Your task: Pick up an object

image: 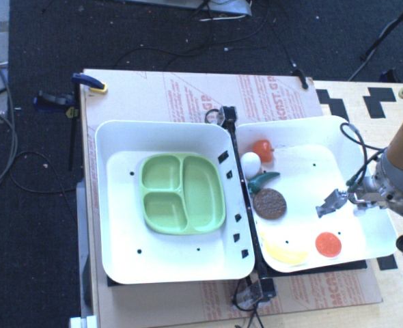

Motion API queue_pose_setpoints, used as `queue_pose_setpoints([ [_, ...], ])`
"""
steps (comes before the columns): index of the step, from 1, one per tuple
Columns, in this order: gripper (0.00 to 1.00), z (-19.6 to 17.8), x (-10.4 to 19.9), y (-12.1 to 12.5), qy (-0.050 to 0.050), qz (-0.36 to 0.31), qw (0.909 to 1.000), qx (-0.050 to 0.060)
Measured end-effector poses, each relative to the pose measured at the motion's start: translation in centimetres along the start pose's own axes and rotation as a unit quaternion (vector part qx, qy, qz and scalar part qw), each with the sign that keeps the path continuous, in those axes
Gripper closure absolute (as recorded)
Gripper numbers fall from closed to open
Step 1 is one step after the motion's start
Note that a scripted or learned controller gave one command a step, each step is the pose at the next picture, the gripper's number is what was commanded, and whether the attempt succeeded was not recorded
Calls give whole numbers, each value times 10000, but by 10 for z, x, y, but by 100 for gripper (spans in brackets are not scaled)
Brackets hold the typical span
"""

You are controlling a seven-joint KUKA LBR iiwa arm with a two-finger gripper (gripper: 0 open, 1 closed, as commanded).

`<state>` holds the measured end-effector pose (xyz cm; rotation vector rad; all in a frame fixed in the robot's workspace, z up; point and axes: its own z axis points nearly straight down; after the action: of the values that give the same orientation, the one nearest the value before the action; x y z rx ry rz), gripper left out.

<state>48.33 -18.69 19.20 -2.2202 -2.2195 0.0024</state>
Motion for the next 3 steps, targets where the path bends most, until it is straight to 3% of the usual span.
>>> queue_pose_setpoints([
  [1,0,-1,0,1,-3,-2,10000,-12],
  [3,0,98,2,10,-11,3,10000,-27],
])
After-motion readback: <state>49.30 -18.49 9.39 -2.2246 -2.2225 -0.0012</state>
